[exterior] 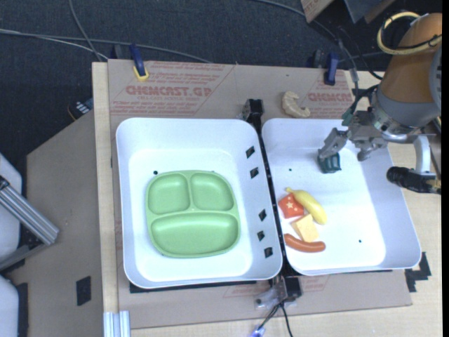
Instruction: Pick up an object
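Banana (311,206) in right bin (365,220), near pincer (349,149), apart.

The tool (349,148) hangs open over the right bin (365,244), above a banana (309,206).

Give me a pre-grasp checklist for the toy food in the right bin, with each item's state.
1. Targets in view: banana, sausage, cheese and a red piece in the right bin: ok.
2. Tool over the right bin: ok.
3. Tool above a target: not ok, it is up-right of the food.
4. Targets well apart: not ok, clustered.
5. Finger state: cannot tell.
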### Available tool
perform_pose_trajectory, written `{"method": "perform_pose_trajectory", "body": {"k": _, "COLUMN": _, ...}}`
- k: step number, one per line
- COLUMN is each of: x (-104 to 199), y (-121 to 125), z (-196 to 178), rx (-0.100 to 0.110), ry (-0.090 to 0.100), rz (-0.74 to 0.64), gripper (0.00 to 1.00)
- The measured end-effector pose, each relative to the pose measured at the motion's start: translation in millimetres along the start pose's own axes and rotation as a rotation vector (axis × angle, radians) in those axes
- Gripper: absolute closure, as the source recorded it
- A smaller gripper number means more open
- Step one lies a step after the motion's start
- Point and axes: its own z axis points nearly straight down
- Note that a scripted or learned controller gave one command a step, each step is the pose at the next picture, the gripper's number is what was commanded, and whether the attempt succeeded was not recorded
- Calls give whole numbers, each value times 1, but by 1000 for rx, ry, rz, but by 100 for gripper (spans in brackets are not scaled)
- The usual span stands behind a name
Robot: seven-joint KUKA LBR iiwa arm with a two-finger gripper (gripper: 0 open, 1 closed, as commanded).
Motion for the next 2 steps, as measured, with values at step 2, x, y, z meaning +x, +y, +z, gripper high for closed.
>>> {"method": "perform_pose_trajectory", "body": {"k": 2, "x": 8, "y": 10, "z": 42, "rx": -9, "ry": -1, "rz": -4, "gripper": 0}}
